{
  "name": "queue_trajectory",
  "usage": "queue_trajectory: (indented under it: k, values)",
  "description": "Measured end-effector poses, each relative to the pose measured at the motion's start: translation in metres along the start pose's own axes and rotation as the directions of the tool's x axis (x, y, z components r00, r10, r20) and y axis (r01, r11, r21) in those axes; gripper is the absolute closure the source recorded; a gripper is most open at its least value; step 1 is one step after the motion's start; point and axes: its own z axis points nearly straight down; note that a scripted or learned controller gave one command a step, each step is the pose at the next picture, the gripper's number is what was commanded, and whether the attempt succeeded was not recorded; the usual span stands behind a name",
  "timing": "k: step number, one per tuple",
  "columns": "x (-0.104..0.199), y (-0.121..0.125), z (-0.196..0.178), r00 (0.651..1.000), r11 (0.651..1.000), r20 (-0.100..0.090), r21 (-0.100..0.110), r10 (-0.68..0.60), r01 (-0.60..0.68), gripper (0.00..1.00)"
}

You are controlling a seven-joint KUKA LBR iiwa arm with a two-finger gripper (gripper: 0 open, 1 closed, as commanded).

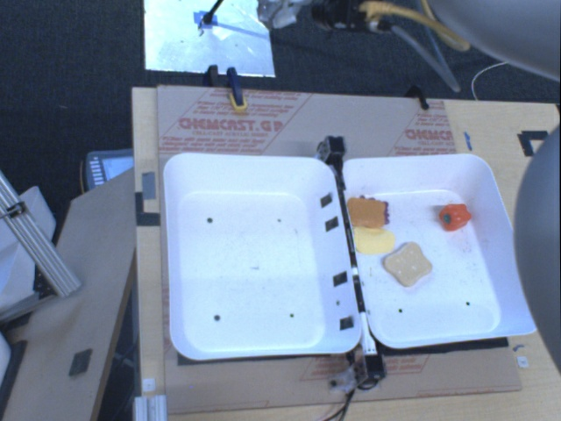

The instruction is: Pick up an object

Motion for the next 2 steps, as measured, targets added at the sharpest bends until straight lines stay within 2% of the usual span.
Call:
queue_trajectory:
  k: [1,2]
  values:
    - [0.000,0.000,0.001,1.000,1.000,0.000,0.001,-0.001,0.001,0.00]
    - [0.000,0.000,-0.011,1.000,1.000,0.000,-0.002,-0.003,0.003,1.00]
